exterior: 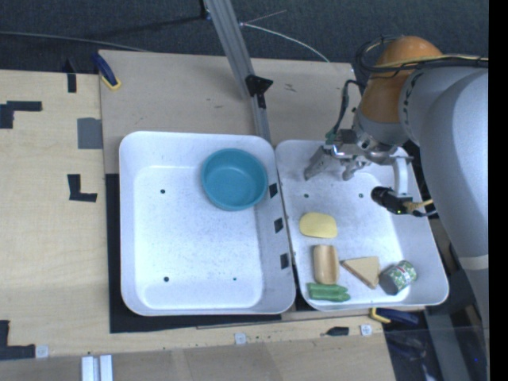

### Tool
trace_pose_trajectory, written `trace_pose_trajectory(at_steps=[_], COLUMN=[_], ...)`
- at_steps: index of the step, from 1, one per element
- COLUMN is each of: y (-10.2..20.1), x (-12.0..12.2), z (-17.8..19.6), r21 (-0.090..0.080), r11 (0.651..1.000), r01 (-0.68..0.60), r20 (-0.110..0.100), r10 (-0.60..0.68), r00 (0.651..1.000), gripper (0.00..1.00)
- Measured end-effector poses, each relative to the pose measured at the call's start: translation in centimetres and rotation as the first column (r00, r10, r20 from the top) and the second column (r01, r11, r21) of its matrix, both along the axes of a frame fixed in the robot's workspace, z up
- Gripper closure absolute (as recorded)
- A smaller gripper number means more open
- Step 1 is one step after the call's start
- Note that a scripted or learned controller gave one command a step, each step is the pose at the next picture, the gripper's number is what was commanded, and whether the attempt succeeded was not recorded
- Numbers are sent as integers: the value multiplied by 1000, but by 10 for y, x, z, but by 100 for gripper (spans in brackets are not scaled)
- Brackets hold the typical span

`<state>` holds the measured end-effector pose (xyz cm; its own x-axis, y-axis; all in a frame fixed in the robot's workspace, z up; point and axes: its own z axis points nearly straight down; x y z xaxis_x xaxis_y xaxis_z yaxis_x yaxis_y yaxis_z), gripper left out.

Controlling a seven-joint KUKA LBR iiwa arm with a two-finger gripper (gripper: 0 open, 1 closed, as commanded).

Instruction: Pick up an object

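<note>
My gripper (331, 168) hangs over the far end of the right bin (419, 244), its two fingers spread apart with nothing between them. Below it in that bin lie a yellow oval piece (317, 225), a tan bread-like roll (324, 263), a green bean-shaped piece (329, 293), a tan wedge (363, 271) and a small grey-green can (398, 277). A blue bowl (233, 179) sits in the far part of the left bin (159, 236). The gripper is well above the yellow piece and touches none of the objects.
A grey metal pole (234, 50) slants down to the seam between the two bins. Cables (397, 201) and a black fitting hang off the wrist over the right bin's right side. Black tape marks dot the wooden bench on the left.
</note>
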<state>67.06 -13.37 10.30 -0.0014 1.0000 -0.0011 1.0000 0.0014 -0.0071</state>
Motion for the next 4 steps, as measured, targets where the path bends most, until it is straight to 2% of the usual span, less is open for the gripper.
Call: trace_pose_trajectory(at_steps=[1, 2, 3, 4], y=[1, 1, -3, 8], x=[0, 0, -7, -3], z=[-15, -4, 54, 110], r21=[-1, -2, 0, 1], r11=[1000, 1000, 1000, 1000], r01=[-1, -2, 1, -1], r20=[4, 7, 11, 12], r10=[1, 2, -1, 1], r00=[1000, 1000, 1000, 1000], gripper=[0, 100, 100, 100])
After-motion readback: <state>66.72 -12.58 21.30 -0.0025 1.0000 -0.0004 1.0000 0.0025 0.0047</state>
